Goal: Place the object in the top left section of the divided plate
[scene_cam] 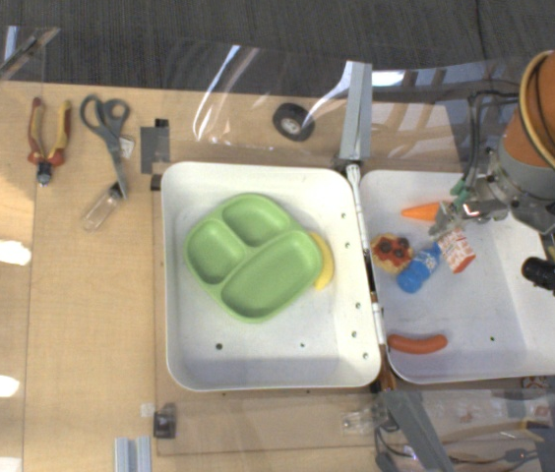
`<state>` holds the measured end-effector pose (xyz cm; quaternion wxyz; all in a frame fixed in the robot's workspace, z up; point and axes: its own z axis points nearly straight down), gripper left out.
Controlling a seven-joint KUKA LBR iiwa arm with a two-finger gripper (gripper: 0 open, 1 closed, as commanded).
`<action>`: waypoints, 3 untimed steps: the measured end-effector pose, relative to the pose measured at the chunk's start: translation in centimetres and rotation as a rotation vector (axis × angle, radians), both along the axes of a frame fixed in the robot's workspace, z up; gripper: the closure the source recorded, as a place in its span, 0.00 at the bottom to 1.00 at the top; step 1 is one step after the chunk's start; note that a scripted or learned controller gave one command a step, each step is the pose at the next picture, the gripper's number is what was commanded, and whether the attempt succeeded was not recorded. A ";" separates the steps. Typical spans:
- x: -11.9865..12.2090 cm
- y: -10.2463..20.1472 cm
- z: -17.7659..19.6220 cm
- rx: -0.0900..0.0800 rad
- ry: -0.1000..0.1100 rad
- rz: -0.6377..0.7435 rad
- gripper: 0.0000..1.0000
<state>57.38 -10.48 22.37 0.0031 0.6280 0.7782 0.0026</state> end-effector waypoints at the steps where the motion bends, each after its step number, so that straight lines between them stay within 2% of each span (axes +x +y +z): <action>1: -1.0 7.2 -3.9 0.000 0.003 0.012 1.00; 2: 3.7 14.3 -1.4 -0.001 0.001 0.268 1.00; 3: 8.5 28.7 -3.4 0.000 0.005 0.385 1.00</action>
